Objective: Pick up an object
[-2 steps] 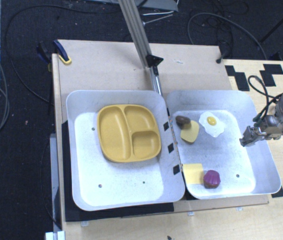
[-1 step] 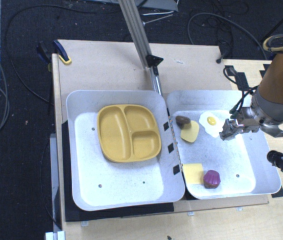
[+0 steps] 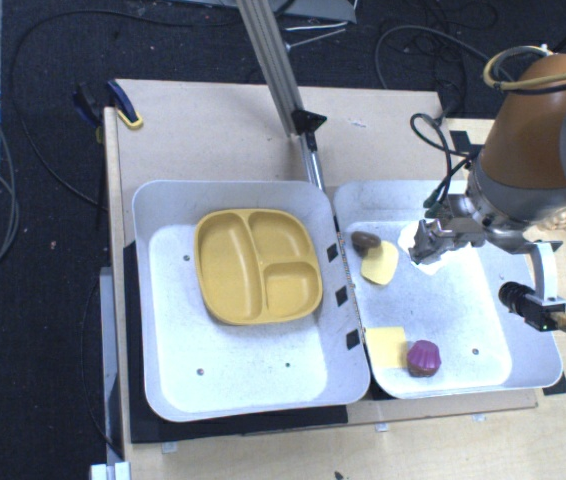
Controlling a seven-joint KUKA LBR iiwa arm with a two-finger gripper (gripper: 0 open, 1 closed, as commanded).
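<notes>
From the camera view, two shallow white bins sit side by side on the bench. The left bin point(image 3: 163, 298) holds a yellow divided plate point(image 3: 259, 266) with three compartments, lying flat near the bin's middle. The right bin point(image 3: 483, 308) holds four small things: a brown lump point(image 3: 365, 240) near its upper left corner, a pale yellow round piece point(image 3: 381, 264) touching it just below, a pale yellow square block point(image 3: 386, 346) near the lower left, and a purple object point(image 3: 423, 357) just beside that block on its right. The arm point(image 3: 533, 148) reaches in from the right, and its gripper point(image 3: 429, 246) hangs over the right bin's upper part, near the round piece. Whether anything is gripped cannot be told.
</notes>
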